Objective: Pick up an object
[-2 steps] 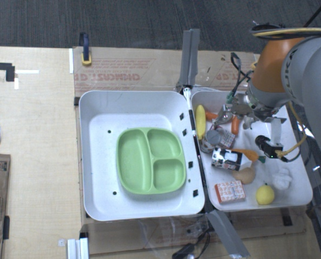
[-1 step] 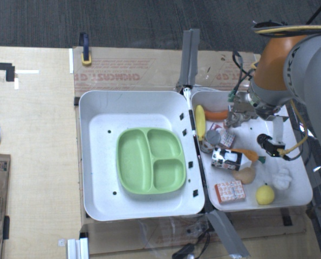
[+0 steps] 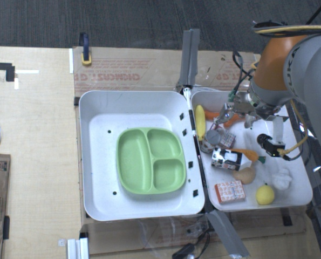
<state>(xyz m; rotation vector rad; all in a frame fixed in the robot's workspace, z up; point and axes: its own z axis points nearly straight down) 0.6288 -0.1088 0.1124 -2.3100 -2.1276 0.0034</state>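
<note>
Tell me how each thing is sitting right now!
Green divided plate: flat in the left bin, nothing on it.
Banana: lying along the right bin's left wall.
Lemon: resting near the right bin's front.
Red box: lying flat.
Pincer: low over the pile.

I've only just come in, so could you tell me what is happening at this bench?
The arm reaches from the right over the right bin, its gripper low among a banana, a small can, a lemon and a red packet. The left bin holds a green divided plate.
</note>
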